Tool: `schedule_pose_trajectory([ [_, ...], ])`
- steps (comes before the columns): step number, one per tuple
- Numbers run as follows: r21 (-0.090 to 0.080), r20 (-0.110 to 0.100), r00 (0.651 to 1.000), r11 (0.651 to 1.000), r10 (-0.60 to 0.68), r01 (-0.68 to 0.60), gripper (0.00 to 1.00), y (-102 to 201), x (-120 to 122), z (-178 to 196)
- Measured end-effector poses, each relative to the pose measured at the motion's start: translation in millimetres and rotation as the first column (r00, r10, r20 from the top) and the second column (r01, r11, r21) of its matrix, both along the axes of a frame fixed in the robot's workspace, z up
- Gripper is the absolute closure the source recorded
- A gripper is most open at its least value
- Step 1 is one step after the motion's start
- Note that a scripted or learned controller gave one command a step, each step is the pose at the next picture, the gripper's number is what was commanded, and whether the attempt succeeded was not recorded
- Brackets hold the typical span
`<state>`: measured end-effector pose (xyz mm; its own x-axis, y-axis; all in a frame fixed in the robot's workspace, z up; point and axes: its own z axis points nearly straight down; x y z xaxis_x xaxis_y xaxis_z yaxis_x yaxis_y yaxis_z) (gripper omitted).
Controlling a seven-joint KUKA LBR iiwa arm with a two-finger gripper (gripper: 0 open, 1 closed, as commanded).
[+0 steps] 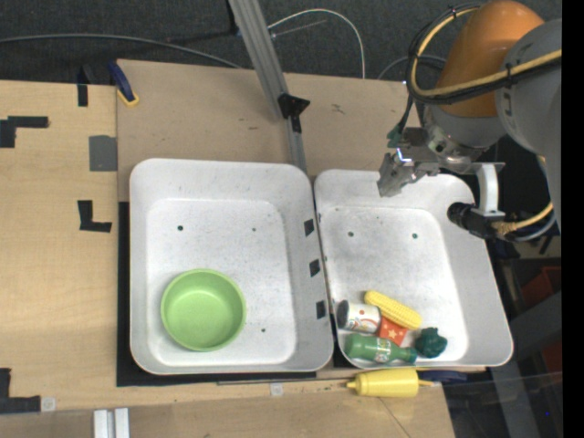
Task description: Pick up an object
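Green round bowl (203,309) sits in left bin (219,176); gripper (394,179) state unclear.

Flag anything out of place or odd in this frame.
One thing: a yellow mustard bottle lies on its side on the bench, outside the right bin's front rim. The other items sit inside the bins.

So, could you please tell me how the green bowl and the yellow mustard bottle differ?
The green bowl is round, open-topped and sits upright in the left bin; the yellow mustard bottle is elongated and lies on its side on the bench, just outside the right bin's near rim. The bowl looks wider than the bottle. Both lie far from the gripper.
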<state>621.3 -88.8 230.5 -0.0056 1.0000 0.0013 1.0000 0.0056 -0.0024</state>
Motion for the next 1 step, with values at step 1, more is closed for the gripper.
schedule_pose_trajectory([
  [1, 0.000, 0.000, 1.000, 1.000, 0.000, 0.000, 1.00, 54.3, -15.7, -8.2],
])
